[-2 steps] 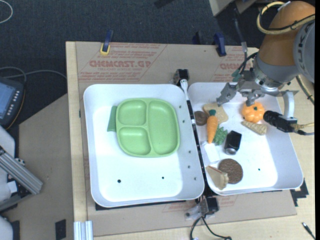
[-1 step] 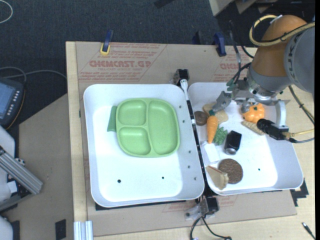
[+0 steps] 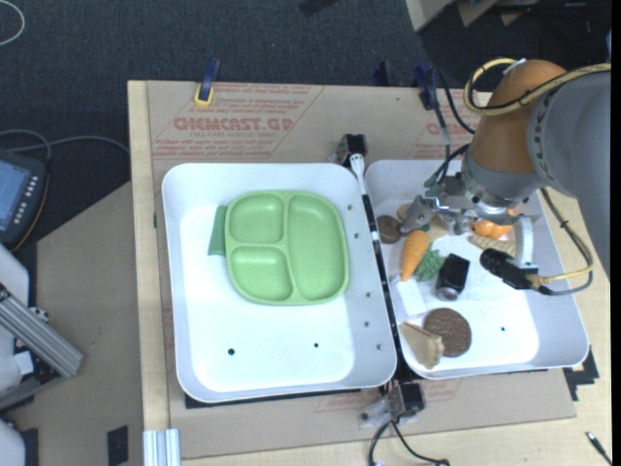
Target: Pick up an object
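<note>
The right bin [image 3: 543,338] holds several small items. An orange carrot [image 3: 414,252] lies near its left wall, with a green piece [image 3: 430,265] and a black block [image 3: 452,276] beside it. A brown round cookie [image 3: 450,329] and a tan wedge [image 3: 422,343] sit at the front. A small brown disc [image 3: 388,228] lies by the divider, and an orange piece [image 3: 491,228] peeks out under the arm. My gripper [image 3: 434,210] hangs low over the bin's back half, just above the carrot's top end. Nothing is visibly held in it.
The left bin [image 3: 194,289] holds a green divided plate [image 3: 286,246]. The grey arm with its orange band [image 3: 509,115] covers the right bin's back right corner. A black cable [image 3: 529,278] trails across the right bin. Clamps sit on the cardboard at the back.
</note>
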You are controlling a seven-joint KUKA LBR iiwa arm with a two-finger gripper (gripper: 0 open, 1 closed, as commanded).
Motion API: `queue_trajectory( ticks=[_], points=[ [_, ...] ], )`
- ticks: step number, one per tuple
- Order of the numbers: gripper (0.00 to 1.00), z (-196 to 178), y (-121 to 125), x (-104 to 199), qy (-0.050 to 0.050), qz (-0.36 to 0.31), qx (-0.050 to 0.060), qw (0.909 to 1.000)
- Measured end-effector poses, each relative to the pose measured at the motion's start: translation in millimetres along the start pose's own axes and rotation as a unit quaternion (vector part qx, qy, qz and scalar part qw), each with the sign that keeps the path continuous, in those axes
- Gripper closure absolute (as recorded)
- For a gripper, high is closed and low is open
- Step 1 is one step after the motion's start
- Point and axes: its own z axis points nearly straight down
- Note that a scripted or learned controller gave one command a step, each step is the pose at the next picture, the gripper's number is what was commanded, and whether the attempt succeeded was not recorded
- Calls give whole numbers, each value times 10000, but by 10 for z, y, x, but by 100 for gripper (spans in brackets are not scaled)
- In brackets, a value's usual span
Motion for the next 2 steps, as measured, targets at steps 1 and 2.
queue_trajectory(
  ticks=[1,2],
  points=[
    [100,-150,21,-5,-8,3,-44,10000],
    [100,-613,0,61,-13,-6,-64,10000]
  ],
)
